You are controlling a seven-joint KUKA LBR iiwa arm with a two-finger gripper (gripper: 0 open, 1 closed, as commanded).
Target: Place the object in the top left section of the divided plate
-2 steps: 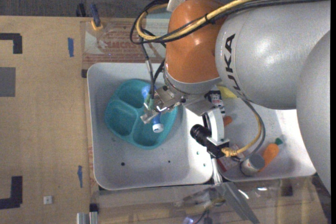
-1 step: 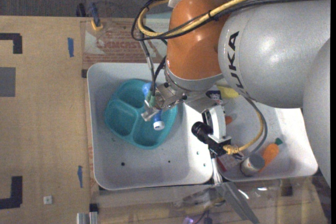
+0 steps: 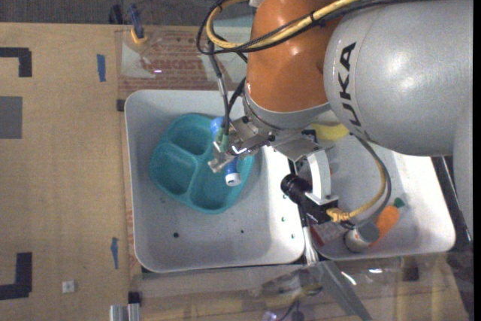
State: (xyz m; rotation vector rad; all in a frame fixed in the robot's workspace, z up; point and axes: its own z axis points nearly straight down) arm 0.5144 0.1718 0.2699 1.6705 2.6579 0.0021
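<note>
Item 1, plate (image 3: 184,165): teal, divided, lying in the left bin (image 3: 150,237), in that bin's upper-left part. You see three sections; the arm covers the plate's right edge.

Item 2, tool (image 3: 229,154): at frame centre, low over the plate's right side, hanging from the orange-banded arm (image 3: 293,56). You cannot tell from this view whether it is clenched or released, nor whether it grips anything.

Item 3, object (image 3: 232,178): a small white-and-blue piece just below the tool, over the plate's right edge. A bit of blue and green also shows at the tool's upper side. Whether the piece rests on the plate or hangs from the tool, you cannot tell; what it is, too small to say.

Item 4, right bin (image 3: 436,237): holds a yellow thing (image 3: 331,133) under the arm, an orange carrot-like toy (image 3: 387,219) and a grey-white lump (image 3: 359,238) at the lower right.

Item 5, bench (image 3: 60,162): tan board at frame left, with black corner marks and blue tape.

Progress, as judged: the object is at the plate, so the carry looks largely done. Placement is not confirmed. Which section counts as top left is unclear from this slant, and the object sits near the plate's right rim, so you may still need a shift across the plate, a release and a withdrawal.
</note>
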